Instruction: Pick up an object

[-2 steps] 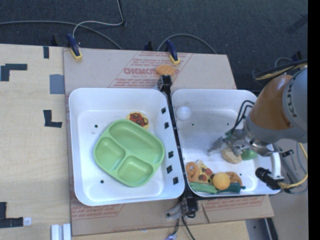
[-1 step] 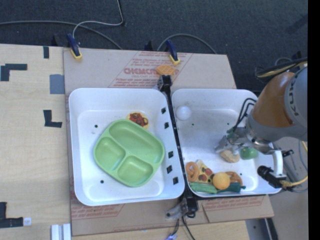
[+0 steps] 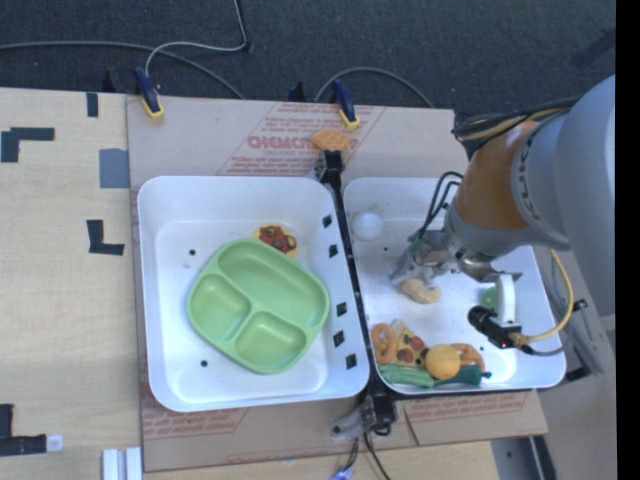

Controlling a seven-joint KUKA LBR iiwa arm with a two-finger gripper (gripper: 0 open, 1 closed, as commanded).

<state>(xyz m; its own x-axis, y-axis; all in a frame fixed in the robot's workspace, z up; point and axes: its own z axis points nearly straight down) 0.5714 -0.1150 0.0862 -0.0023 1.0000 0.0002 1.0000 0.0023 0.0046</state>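
Note:
My gripper (image 3: 418, 268) hangs low in the right bin (image 3: 540, 373), right over a small beige piece (image 3: 421, 290) that lies on the bin floor. The fingers point down at that piece, and it rests just under their tips. A white ball (image 3: 368, 225) sits at the bin's back left. Along the front edge lie a pizza slice (image 3: 396, 345), an orange ball (image 3: 443, 361), a green strip (image 3: 425, 376) and more toy food.
The left bin (image 3: 165, 218) holds a green divided plate (image 3: 258, 304) and a small red and yellow item (image 3: 277, 237) behind it. A black divider (image 3: 345, 268) runs between the bins. The arm's grey body and cables cover the right bin's right side.

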